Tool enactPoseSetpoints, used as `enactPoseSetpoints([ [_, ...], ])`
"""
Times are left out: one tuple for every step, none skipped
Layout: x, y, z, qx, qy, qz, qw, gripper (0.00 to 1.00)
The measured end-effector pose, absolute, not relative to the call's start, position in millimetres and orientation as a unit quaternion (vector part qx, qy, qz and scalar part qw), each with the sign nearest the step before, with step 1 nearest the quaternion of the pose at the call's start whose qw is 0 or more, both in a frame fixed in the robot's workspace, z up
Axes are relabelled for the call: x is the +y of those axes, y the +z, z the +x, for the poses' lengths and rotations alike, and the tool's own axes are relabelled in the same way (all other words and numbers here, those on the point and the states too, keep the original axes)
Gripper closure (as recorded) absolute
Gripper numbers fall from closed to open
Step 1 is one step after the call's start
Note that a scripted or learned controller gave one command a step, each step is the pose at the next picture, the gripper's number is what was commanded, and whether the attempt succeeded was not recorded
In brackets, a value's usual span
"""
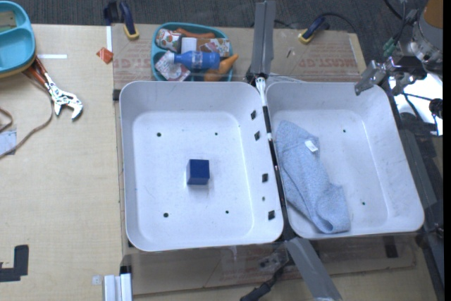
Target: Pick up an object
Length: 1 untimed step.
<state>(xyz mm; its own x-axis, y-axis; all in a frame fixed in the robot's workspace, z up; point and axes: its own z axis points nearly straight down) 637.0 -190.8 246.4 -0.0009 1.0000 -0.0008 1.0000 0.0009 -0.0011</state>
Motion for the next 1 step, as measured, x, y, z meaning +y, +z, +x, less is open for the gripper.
enactPoseSetpoints([
  [-222.3, 215.3, 614.8, -0.649, 0.0013, -0.761, 0.001, 0.0],
])
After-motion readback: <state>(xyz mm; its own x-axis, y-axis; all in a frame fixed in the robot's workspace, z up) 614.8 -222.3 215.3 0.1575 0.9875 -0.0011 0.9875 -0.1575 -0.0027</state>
